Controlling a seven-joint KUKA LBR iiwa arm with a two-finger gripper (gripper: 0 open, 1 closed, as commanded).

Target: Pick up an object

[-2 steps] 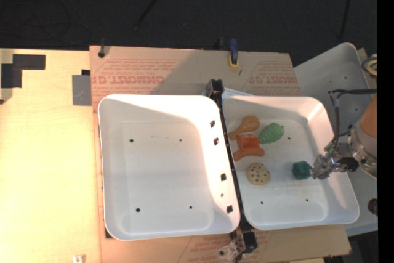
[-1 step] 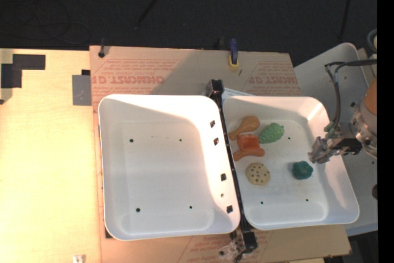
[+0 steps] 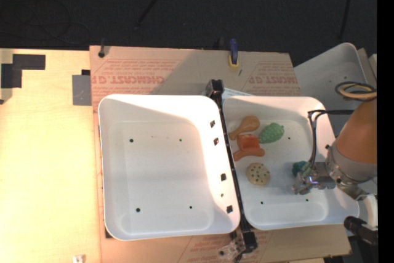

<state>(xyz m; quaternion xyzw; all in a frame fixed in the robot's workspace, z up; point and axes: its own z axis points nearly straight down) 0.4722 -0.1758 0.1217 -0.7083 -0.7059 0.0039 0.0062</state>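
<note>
Camera view, left to right: left bin (image 3: 123, 132); right bin (image 3: 277, 218) with chicken leg (image 3: 246, 126), orange toy (image 3: 248, 145), green toy (image 3: 271, 132), cookie (image 3: 258, 174); teal object (image 3: 300, 167) touching hand (image 3: 303, 185); grip state unclear.

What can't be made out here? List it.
- Gripper fingers: too small and blurred in the camera view to tell their state.
- Teal object: partly covered by the gripper; shape unclear.
- Arm: cut off by the right edge.
- Cookie: its dots too small to identify.
</note>
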